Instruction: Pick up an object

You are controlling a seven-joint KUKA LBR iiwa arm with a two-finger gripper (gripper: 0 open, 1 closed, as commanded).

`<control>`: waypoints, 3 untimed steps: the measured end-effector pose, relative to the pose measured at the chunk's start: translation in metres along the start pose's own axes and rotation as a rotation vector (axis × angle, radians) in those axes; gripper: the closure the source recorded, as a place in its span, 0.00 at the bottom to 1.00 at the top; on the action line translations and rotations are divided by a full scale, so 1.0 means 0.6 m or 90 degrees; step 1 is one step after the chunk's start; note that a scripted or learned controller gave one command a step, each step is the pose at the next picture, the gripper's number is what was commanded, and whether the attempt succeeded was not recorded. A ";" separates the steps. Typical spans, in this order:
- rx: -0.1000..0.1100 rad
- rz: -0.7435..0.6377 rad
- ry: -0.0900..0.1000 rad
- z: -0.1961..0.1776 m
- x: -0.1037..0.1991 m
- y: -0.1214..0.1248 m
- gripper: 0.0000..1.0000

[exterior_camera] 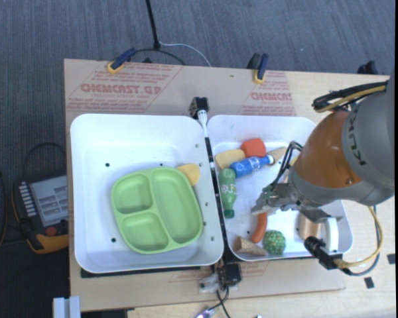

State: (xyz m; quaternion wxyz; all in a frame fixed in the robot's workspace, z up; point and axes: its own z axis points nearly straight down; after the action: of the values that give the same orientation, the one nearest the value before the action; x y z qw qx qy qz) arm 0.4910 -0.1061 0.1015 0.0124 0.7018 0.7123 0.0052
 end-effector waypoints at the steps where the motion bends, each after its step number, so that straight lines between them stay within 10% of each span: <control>1: 0.003 -0.204 0.005 0.016 -0.013 -0.003 1.00; 2: -0.001 -0.468 0.007 0.016 -0.032 0.000 1.00; 3: 0.003 -0.468 0.008 0.019 -0.034 -0.004 0.00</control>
State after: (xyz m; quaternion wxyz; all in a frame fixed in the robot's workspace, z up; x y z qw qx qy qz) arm 0.4892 -0.1267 0.0902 0.0074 0.3986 0.9171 0.0029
